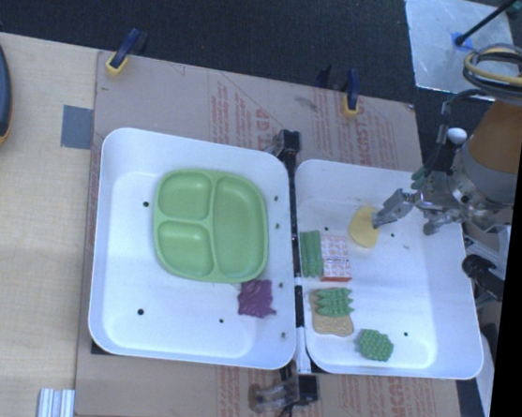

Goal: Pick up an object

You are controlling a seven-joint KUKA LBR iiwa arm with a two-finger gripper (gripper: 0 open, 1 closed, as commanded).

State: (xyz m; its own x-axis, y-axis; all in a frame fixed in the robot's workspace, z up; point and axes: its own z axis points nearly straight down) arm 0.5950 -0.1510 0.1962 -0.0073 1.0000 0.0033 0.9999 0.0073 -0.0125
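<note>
While the left bin (107, 231) holds a green divided plate (212, 225) with a purple piece (256, 298) just below its lower right corner, the right bin (447, 311) carries a green strip (310, 252) beside a red-and-white packet (335, 257), a green-topped tan piece (332, 312), a round green object (375, 344) and a pale yellow piece (364, 229). Over that yellow piece's upper right hovers the gripper (412, 212), fingers spread apart, nothing between them.
</note>
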